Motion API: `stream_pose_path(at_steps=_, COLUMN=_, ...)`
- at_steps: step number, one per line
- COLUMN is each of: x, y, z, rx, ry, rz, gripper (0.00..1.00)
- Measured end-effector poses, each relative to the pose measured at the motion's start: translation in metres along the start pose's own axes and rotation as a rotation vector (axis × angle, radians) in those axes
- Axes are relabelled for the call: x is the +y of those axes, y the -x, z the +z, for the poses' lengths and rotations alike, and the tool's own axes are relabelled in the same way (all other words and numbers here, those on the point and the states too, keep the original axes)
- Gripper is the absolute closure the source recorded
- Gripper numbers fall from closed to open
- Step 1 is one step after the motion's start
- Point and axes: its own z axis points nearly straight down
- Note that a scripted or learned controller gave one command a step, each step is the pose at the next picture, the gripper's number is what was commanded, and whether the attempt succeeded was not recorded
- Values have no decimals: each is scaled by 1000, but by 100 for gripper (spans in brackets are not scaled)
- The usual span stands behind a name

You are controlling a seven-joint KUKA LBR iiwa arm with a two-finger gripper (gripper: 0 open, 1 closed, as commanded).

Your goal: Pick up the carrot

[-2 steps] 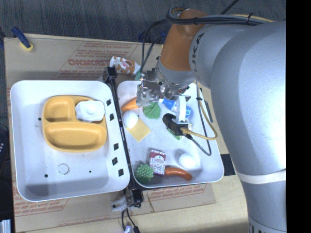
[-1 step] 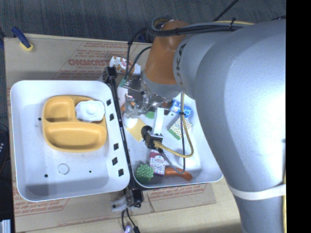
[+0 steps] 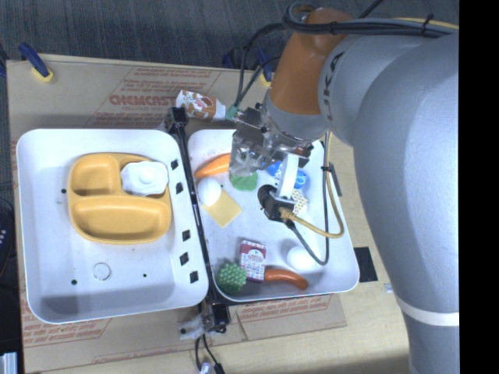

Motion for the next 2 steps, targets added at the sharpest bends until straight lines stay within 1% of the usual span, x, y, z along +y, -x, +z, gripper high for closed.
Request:
stream_pose_path(at_steps=1, x=-40, y=-5, z=52, rx=-2, ry=-4, rz=269, gripper=100)
stream_pose_path(at_steps=2, x=-101, y=-63, z=52, rx=-2, ry=-4, rz=253, gripper=100)
